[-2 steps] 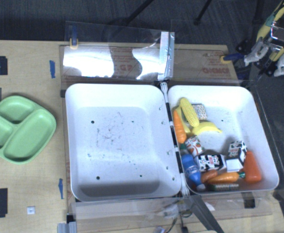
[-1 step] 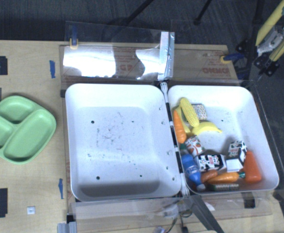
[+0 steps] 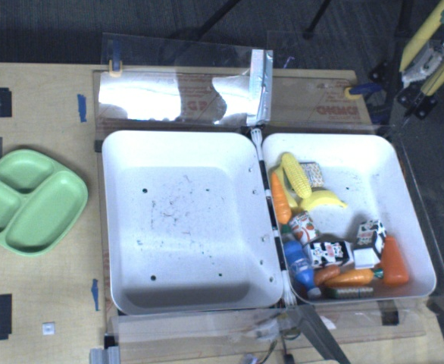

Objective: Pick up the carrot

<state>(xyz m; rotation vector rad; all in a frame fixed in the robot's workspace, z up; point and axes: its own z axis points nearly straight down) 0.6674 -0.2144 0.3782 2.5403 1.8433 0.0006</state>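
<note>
An orange carrot (image 3: 280,198) lies lengthwise along the left wall of the right bin (image 3: 358,146), beside a yellow corn cob (image 3: 295,174). A second orange, cone-shaped piece (image 3: 394,262) stands near the bin's front right corner. A third long orange piece (image 3: 348,277) lies along the front wall. I cannot tell whether these two are carrots as well.
The right bin also holds a banana (image 3: 324,200), a blue bottle (image 3: 298,262), a black-and-white box (image 3: 328,251) and small cartons, crowded toward the front. The left bin (image 3: 180,136) sits beside it. A green divided plate (image 3: 29,201) rests on the bench at far left.
</note>
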